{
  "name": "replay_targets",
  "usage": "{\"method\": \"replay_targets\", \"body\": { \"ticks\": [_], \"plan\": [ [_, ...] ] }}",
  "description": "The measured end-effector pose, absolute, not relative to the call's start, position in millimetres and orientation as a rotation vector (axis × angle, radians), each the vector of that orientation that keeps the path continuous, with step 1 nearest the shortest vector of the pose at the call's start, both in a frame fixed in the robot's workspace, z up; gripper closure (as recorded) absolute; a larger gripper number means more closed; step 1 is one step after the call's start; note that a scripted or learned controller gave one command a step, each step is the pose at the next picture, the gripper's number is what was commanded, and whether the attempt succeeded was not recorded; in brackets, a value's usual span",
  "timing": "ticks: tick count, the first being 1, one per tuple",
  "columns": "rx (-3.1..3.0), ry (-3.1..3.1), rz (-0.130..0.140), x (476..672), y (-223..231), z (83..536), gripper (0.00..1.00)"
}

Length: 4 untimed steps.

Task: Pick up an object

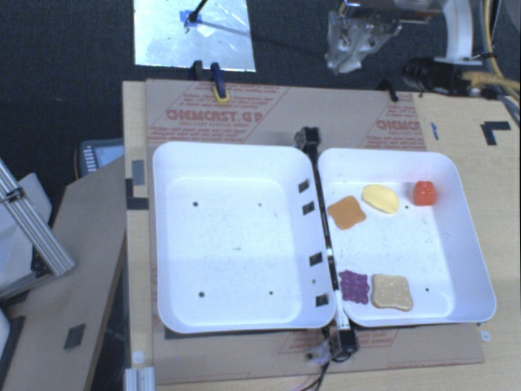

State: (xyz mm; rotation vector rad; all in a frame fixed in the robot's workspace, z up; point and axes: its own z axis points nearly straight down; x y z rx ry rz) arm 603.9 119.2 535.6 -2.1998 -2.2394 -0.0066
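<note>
So the claw (348, 55) is parked way up at the top of the camera view, hanging above the far edge of the bench and well clear of both bins. It's blurry and see-through up there, so I honestly can't tell what state it's in, and nothing is visibly caught in it.

Everything worth grabbing sits in the right bin (464, 218), which lies toward the near side of the bench from the claw, basically straight down the picture and a touch right. Closest to the claw is the far row: an orange flat piece (347, 213) near the divider, a yellow piece (380, 199) just beside it, and a small red piece (423, 192) further right, apart from the yellow one. The yellow piece's long axis runs roughly left-right, slightly tilted. Down in the near corner there's a purple piece (353, 286) touching or almost touching a toast-looking slice (391, 292).

My guess: the task hasn't really started. The yellow piece looks like the easiest candidate, since it's nearly in line below the claw and has some room around it. The purple/toast pair looks risky because they're crowded together.
</note>
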Motion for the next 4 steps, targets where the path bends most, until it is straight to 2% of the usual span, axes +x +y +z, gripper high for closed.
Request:
{"method": "replay_targets", "body": {
  "ticks": [1, 4],
  "plan": [
    [-2.205, -2.235, -0.003, 551.6, 194.0, 535.2, 1.00],
    [-2.210, -2.234, -0.014, 554.7, 190.0, 568.9, 1.00]
  ]
}}
